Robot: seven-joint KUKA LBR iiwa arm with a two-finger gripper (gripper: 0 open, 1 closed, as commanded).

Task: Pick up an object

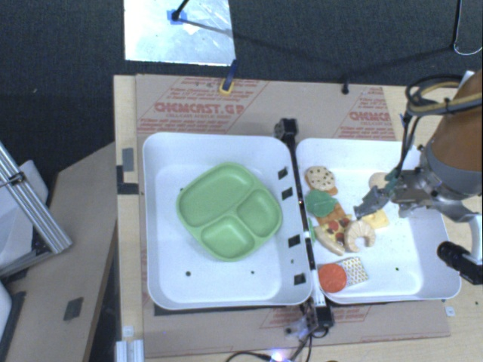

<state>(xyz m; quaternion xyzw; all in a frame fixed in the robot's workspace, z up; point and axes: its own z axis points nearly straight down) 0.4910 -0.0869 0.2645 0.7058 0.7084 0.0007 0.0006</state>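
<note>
From my seat I see two white bins side by side on a brown cardboard sheet (249,100) with red print. The left bin (162,277) holds a green divided plate (229,210), tilted toward one o'clock. At twelve o'clock, a shiny foil sheet (178,21) lies on dark carpet. At nine o'clock, a metal rail (30,202) slants across a tan board.

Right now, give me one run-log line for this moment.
gripper: over right bin, above croissant | grasp: none seen | green plate: left bin
</note>
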